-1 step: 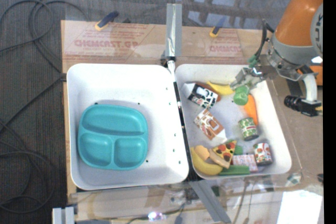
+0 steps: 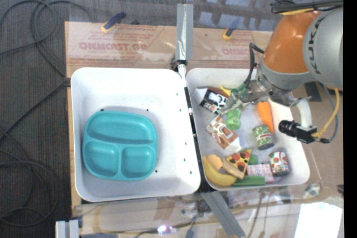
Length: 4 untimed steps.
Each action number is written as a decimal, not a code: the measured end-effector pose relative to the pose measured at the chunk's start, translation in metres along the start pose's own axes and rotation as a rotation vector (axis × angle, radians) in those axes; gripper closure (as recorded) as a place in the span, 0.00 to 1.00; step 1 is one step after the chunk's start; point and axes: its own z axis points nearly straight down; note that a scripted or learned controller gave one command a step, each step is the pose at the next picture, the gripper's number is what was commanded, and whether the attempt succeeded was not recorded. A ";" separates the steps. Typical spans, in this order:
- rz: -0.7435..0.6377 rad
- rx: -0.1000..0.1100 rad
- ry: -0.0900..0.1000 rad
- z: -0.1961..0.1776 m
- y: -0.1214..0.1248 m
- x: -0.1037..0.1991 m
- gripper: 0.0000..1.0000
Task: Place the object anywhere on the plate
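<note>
the arm (image 2: 312, 47) enters from the right, grey with an orange band; the letters "ku" read on its grey casing. the gripper (image 2: 245, 95) sits low over the back of the right bin (image 2: 301, 175), among the items there. whether it is open or closed cannot be told, and nothing can be confirmed in its grasp.

the teal plate (image 2: 119, 145) lies in the left bin (image 2: 111, 81) — three compartments, long axis running left to right, the single wide compartment toward the back and two smaller ones toward the front. no item rests on it.

the cardboard (image 2: 111, 47) under the bins bears faded red print, reading roughly "chemcast"; the rest is not legible.

right bin contents:
- carrot (image 2: 266, 115), long axis near vertical in the view, just beside the gripper.
- black-and-white carton (image 2: 213, 100), label too small to read.
- green item (image 2: 232, 119), just in front of the gripper.
- red-and-white carton (image 2: 222, 132).
- green can (image 2: 262, 136) and red can (image 2: 279, 163), labels illegible.
- banana (image 2: 217, 171) and pizza slice (image 2: 239, 161), touching at the front edge.
</note>
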 end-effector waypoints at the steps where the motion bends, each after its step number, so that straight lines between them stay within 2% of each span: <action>1: -0.146 -0.001 0.000 -0.017 -0.083 -0.036 1.00; 2: 0.066 -0.001 0.000 -0.022 -0.059 0.041 1.00; 3: 0.011 0.000 0.000 -0.031 -0.054 0.033 1.00; 4: -0.045 0.002 0.000 -0.012 -0.066 0.128 1.00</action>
